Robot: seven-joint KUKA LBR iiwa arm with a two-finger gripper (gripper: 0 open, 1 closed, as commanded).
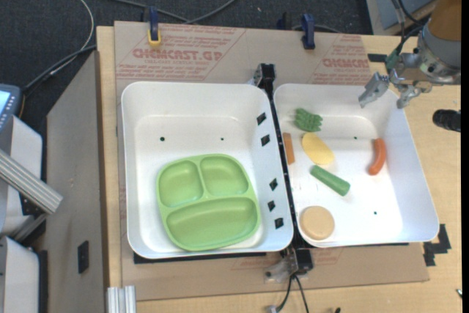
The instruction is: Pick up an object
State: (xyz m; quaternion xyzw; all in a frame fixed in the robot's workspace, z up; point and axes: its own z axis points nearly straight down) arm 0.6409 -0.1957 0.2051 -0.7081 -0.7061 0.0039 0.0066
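The right bin holds several toy foods. A leafy green piece lies at the back, with a yellow piece just in front of it. A green cucumber lies mid-bin, and a red-orange sausage sits to its right. A thin orange stick rests against the left wall, and a tan round bun sits at the front. My gripper hangs over the bin's back right corner, open, with nothing between its fingers. It is well apart from every object.
The left bin holds a green divided plate. A black divider with clips runs between the bins. Two clamps grip the cardboard's far edge, and cables trail across the dark floor behind.
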